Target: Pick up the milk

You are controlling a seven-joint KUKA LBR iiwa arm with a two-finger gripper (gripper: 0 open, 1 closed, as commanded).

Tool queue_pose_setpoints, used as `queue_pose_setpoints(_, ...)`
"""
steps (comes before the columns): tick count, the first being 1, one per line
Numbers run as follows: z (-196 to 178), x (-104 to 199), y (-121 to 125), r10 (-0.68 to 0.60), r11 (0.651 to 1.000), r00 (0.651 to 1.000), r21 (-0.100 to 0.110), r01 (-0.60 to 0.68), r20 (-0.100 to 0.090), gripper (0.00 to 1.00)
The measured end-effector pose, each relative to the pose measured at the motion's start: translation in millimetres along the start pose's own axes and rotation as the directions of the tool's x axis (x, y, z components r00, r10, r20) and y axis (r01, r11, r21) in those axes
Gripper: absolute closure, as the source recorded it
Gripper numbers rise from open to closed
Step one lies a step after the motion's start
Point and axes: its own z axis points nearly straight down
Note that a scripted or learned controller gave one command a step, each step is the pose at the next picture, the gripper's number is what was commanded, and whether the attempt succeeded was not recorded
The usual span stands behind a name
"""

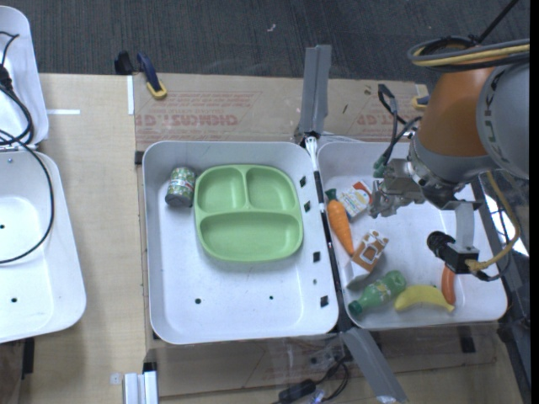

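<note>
Milk (pixel 356 199) lies at the right bin's (pixel 493 310) upper left, beside the carrot (pixel 339 226). Pincer (pixel 389 200) hangs just right of it, apparently lining up; whether it is open cannot be told.

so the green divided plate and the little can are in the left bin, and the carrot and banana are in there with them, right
Not quite. The green divided plate and the little can are in the left bin, but the carrot and banana lie in the right bin, as the camera view shows.
</note>
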Motion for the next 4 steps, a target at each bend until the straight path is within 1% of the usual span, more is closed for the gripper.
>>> queue_pose_setpoints(1, 0.1, -0.1, -0.1, 0.0, 1.0, 1.0, 0.0, 0.0, 0.0, 0.0)
queue_pose_setpoints(2, 7.6, -11.8, -59.9, -0.074, 0.997, 0.997, 0.002, 0.074, -0.001, 0.0)
queue_pose_setpoints(3, 86.0, -48.6, -22.4, -0.322, 0.947, 0.947, -0.01, 0.322, -0.003, 0.0)
queue_pose_setpoints(4, 91.6, -42.6, -5.9, -0.369, 0.929, 0.929, -0.029, 0.369, 0.0, 0.0)
